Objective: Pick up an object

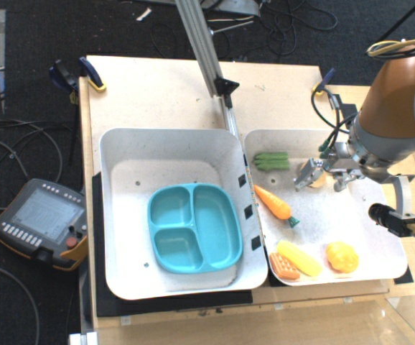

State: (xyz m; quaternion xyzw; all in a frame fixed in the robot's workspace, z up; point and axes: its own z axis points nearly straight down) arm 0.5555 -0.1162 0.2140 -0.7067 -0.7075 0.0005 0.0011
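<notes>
Figure: right bin (380,264), arm reaching in from the right. The gripper (321,176) hangs near the bin's back wall, its fingers spread and nothing between them; a small pale piece seems to lie just beneath, though the view there is too poor to name it. Your candidates lie apart: green beans (271,161) by the back wall, a carrot (275,204) near the divider, a corn cob (299,258) touching a waffle (284,267) at the front rim, and a lemon (342,256). You would do best to choose the carrot or lemon, each with open floor around it. Straddle its narrow width and descend vertically, keeping clear of walls. The left bin (121,192) holds a blue tray (193,228).
</notes>
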